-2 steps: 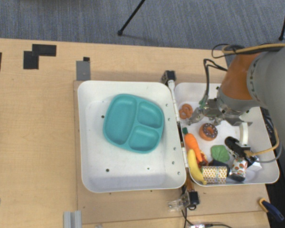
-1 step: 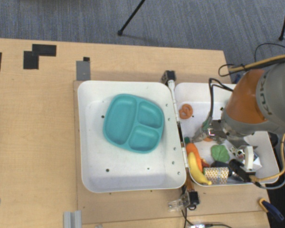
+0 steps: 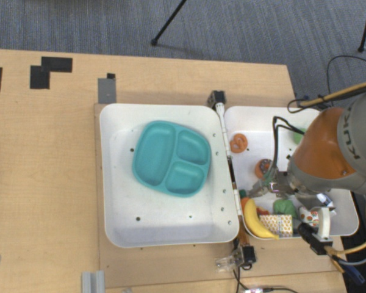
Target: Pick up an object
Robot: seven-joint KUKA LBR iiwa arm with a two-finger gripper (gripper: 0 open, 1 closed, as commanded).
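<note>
Several objects crowd right bin's (image 3: 256, 118) near-left corner; banana (image 3: 254, 220) touches edge.

The tan wooden bench (image 3: 43, 182) bears two white bins (image 3: 122, 224) side by side.

The desk (image 3: 43, 182) is surfaced in pale, matt wood. Both bins (image 3: 171, 231) are moulded from smooth white plastic with a slight sheen, and the divided teal tray (image 3: 171, 157) appears to be matt plastic. Grey ribbed carpet (image 3: 79, 17) covers the floor.
</note>
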